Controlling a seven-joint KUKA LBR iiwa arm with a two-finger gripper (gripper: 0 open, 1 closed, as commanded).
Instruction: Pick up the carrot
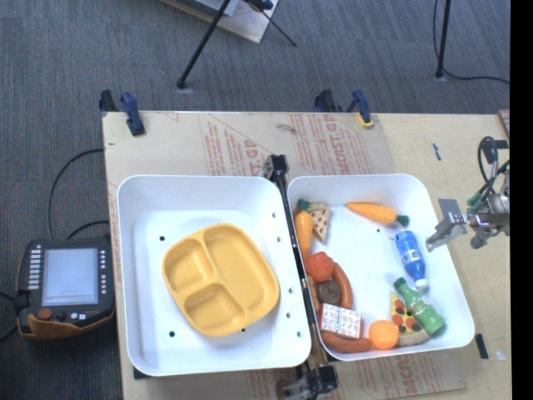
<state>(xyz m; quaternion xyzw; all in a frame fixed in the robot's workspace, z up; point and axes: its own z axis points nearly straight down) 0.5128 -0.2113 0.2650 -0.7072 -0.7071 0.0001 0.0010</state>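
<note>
Right bin (433, 194): open floor at centre. Carrot (372, 212) lies near the far wall, clear on its near side; pizza slice (318, 218) to its left, blue bottle (409, 256) nearby on the right. Lower half crowded with green bottle (419, 309), orange (383, 334), sausage (346, 344)

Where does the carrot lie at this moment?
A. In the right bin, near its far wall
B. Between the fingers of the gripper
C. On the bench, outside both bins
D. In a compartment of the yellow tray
A: the carrot lies on the floor of the right bin, close to the far wall, above the blue bottle, while the gripper is at the bin's right rim, apart from it.
</note>
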